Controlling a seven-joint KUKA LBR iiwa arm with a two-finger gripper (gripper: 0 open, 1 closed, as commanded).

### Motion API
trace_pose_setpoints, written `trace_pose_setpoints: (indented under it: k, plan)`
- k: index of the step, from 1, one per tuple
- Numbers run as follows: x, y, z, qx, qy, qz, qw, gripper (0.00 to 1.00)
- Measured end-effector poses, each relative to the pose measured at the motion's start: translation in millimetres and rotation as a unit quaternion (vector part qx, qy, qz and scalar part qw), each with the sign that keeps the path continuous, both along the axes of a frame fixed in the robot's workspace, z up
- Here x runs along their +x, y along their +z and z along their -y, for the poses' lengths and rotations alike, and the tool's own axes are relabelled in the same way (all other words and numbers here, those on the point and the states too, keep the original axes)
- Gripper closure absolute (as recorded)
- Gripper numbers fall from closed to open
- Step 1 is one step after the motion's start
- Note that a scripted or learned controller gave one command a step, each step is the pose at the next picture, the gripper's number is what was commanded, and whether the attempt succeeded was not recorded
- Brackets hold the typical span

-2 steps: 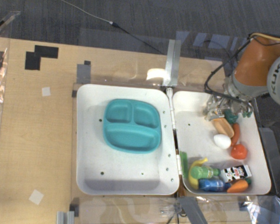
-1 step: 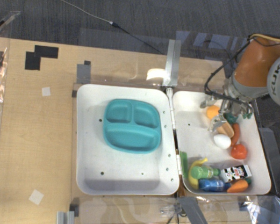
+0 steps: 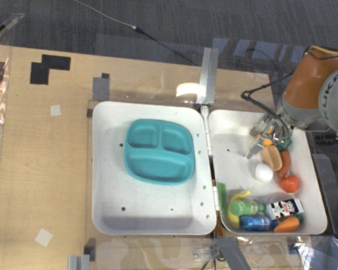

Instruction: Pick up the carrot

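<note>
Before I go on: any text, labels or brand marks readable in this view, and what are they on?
"KU": grey letters on the arm at the right edge, cut off by the frame.
Small black and white carton in the right bin: printed pattern, too small and blurred to read.
Blue bottle and green bottle: no legible label.
Teal plate: no markings.

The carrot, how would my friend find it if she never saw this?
Start at the right bin, the crowded one. Go to its near right corner, below the red tomato. The carrot lies there beside a blue bottle: orange, long and pointed, unlike the round tomato.
</note>
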State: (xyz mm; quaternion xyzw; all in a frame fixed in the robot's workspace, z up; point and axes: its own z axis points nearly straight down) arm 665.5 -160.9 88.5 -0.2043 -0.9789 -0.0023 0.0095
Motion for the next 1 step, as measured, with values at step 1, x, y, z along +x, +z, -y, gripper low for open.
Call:
trace_pose_setpoints:
  k: [1]
  plan:
    - [7.3, 15.5, 0.4, -0.0053, 0.002, 0.018, 0.9998, 1.0]
